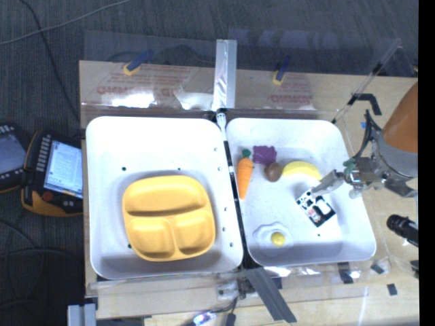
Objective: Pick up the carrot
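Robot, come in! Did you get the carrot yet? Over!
End effector over right bin, near its right side, apart from carrot. Carrot lying by left wall, not picked. Grapes and a brown piece beside it.

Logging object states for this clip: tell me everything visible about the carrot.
The carrot is a small toy, plastic-looking, with an orange tapered body and a green top. It lies flat in the right bin, along its left wall, green end toward the bench's back, tip pointing to the front. The purple toy sits just right of its top, seemingly apart from it. Nothing grips it.
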`<state>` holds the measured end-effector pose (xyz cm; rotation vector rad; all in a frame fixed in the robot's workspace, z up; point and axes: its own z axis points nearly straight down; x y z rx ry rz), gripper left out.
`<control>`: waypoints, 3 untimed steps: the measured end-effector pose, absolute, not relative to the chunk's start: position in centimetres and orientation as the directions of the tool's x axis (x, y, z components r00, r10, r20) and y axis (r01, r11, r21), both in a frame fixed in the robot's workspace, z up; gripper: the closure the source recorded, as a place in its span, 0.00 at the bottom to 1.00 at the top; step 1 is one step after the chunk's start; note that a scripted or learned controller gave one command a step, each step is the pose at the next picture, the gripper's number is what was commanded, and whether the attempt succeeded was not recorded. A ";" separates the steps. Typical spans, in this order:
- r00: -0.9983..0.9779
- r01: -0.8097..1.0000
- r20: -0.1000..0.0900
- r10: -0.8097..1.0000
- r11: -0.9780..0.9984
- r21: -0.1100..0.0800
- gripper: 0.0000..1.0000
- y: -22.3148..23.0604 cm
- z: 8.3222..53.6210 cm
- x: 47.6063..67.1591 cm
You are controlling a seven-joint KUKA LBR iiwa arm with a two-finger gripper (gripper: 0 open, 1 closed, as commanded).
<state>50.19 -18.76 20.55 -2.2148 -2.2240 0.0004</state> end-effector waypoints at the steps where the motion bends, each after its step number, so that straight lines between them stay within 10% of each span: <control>1: -0.148 0.989 0.003 0.989 0.148 -0.003 0.00 -12.2 10.9 48.3; 2: 0.035 0.999 0.000 0.999 -0.035 -0.003 0.00 -1.3 18.2 50.3; 3: 0.026 1.000 -0.003 1.000 -0.026 -0.003 0.00 -5.7 18.3 56.0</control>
